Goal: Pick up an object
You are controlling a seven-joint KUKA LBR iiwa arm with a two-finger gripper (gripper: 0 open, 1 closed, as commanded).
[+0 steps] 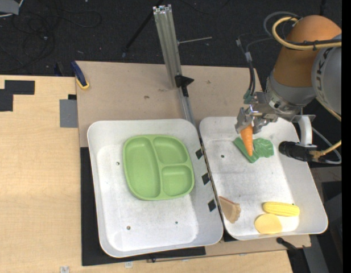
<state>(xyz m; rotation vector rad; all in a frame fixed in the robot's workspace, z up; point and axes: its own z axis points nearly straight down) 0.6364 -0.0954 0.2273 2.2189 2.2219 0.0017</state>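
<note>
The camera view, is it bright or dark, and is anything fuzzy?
In the camera view, the two white bins are evenly bright with only faint shadows; the floor behind the bench is dark; the green divided plate and toy carrot look clear, slightly grainy; the gripper area is a bit soft.

Single fixed camera, mounted above the bench, looking down at a slant from the front side. Both white bins sit side by side in the lower middle of frame, left bin (107, 209) and right bin (300, 209), both fully in view. Far enough back to take in the wooden bench top (33, 169) at left and dark floor beyond the far edge. The arm (303, 56) enters from upper right, cropped by the frame.
</note>
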